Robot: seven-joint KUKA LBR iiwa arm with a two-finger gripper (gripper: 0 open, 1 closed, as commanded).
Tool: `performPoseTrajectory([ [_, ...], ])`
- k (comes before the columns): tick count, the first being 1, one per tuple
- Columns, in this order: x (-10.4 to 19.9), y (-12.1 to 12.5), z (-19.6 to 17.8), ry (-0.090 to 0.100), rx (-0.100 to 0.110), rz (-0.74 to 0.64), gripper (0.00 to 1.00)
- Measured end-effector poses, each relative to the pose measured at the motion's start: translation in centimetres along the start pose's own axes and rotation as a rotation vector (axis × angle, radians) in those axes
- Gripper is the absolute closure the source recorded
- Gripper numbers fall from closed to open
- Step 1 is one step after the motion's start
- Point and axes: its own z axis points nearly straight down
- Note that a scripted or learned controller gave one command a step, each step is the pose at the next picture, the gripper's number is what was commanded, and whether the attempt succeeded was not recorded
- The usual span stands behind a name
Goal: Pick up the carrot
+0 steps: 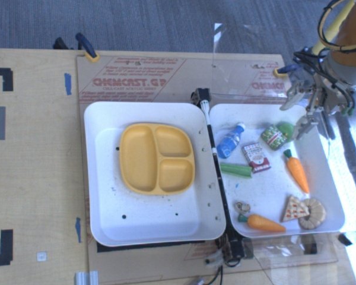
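Observation:
Two orange carrots with green tops lie in the right bin (338, 218). One carrot (296, 171) is near the right wall, pointing toward the front. The other carrot (264, 222) rests along the front wall. My gripper (300, 113) hovers over the bin's back right corner, next to a green can (275, 136) and above and behind the right-hand carrot. Its fingers stand open with nothing between them.
The right bin also holds a blue bottle (230, 141), a red and white box (256, 157), a green stick (235, 170), a pizza slice (295, 209), a beige bun (313, 213) and a small ring (243, 207). A yellow divided plate (156, 158) sits in the left bin (101, 177).

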Motion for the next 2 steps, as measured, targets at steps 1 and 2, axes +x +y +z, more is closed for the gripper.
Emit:
performPoseTrajectory([
  [1, 0.9, -2.8, 10.4, -0.004, 0.001, 0.157, 0.0],
  [2, 8.7, -3.1, 11.3, 0.0, 0.0, 0.155, 0.0],
])
